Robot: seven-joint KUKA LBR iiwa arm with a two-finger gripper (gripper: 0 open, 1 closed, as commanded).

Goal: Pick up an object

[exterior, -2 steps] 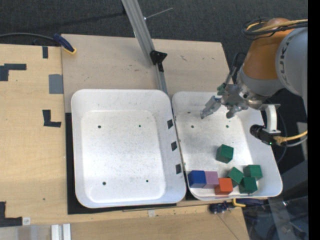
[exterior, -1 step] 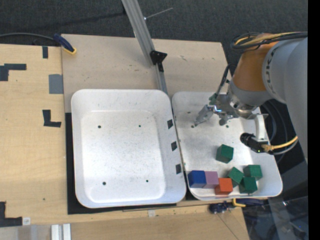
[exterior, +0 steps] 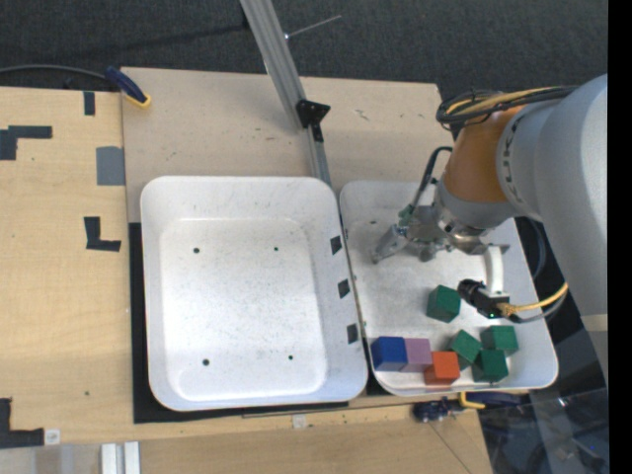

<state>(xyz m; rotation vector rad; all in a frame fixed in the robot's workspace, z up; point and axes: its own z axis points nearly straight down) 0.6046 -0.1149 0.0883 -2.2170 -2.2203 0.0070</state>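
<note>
The claw point(exterior: 387, 249) hangs low over the right bin point(exterior: 380, 205), well apart from the blocks; whether it is released or clenched I cannot tell. A green block point(exterior: 443, 303) sits mid-bin; blue point(exterior: 389, 353), purple point(exterior: 418, 352) and orange point(exterior: 444, 365) blocks line the near wall

Bench point(exterior: 227, 126) is light wood, with grey and black tape marks on the left part. Two white bins sit on it side by side, touching: left bin point(exterior: 158, 294), right bin point(exterior: 380, 205), over a black mat point(exterior: 136, 363). Blue-yellow clamp point(exterior: 128, 84) lies near the back edge.
</note>
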